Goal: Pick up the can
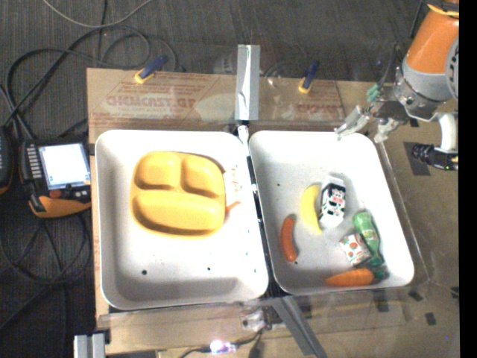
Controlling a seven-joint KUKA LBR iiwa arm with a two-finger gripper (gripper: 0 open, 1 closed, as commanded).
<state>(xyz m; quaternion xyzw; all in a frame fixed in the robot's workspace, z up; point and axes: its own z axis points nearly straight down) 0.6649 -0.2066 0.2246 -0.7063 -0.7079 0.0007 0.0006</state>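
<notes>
Up at the upper right of the frame, the grey arm with its orange band (440, 28) hung over the back right corner of the right-hand shallow white bin (387, 200), and the two-finger gripper (365, 119) sat just above that bin's rim. Its jaws looked spread apart with nothing between them, though the metal there was small and glinting, so how wide they stood was hard to judge.

Down in the lower right of that bin lay the target, or what I took for it: a small can with a red and white label (353, 247), tipped on its side. It was hemmed in! A green plastic bottle-like piece (368, 231) touched it on the right, an orange carrot toy (349, 278) lay just below it, and a black-and-white cow-patterned carton (333, 202) sat just above, with a yellow banana toy (310, 208) beside that. A red-orange sausage toy (288, 239) lay apart to the left. Over in the left bin rested a yellow divided plastic tray (179, 192).

The gripper was well apart from the can, so the approach was all ahead. The danger, as I read it: in that crowd the jaws could land on the green piece or the carrot instead, or nudge the can so it rolled away. A round side-lying can could also squirt out of a pinch placed off its middle.
</notes>
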